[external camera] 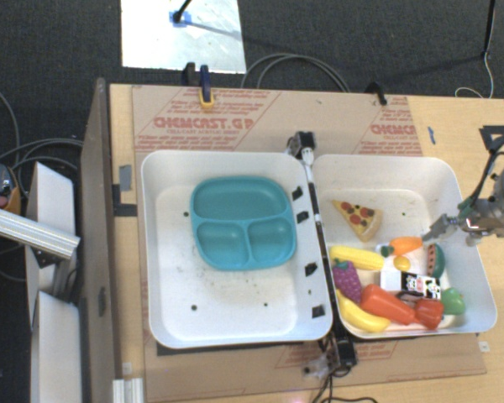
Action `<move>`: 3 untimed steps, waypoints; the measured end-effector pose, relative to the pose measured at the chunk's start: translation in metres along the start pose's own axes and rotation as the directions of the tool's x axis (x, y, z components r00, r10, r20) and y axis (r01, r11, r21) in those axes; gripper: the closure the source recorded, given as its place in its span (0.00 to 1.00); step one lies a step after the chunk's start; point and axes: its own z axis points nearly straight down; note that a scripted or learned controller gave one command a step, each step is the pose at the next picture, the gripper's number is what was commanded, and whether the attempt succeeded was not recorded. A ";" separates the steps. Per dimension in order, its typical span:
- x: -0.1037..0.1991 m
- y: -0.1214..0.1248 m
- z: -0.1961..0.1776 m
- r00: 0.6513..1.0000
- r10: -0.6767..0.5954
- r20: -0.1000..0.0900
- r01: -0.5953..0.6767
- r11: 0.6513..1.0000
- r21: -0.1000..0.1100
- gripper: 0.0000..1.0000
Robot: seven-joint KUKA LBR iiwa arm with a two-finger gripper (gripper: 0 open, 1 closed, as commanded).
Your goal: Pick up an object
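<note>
The bench (235,112) carries two shallow white bins side by side. The left bin (172,250) holds a teal divided plate (242,223), lying flat toward the bin's far half, with bare white floor nearer the camera. The right bin (403,175) holds a cluster of toy food gathered in its near part. A yellow banana (359,314) lies along the near-left corner, and a second yellow piece (357,257) lies just beyond it. A red pepper (391,304) rests against the banana, with a purple bunch of grapes (347,279) between the two yellow pieces. A pizza slice (358,217) lies apart from the heap, farther back. An orange carrot (405,245) sits right of the yellow piece, beside a small black-and-white box (420,285), and a green item (454,301) lies at the heap's right end.

The gripper (454,222) reaches in from the right, over the right bin's right side, just beyond the carrot. Whether it is released or clenched cannot be told, and nothing is visibly grasped.
</note>
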 end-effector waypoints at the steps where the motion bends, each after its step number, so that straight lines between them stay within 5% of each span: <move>1: -0.001 0.038 0.096 1.000 0.001 0.000 -0.001 1.000 -0.001 0.00; 2: 0.066 0.060 -0.008 1.000 -0.009 0.000 0.009 1.000 -0.011 0.00; 3: 0.110 0.065 0.101 1.000 -0.005 -0.004 0.005 1.000 0.007 0.00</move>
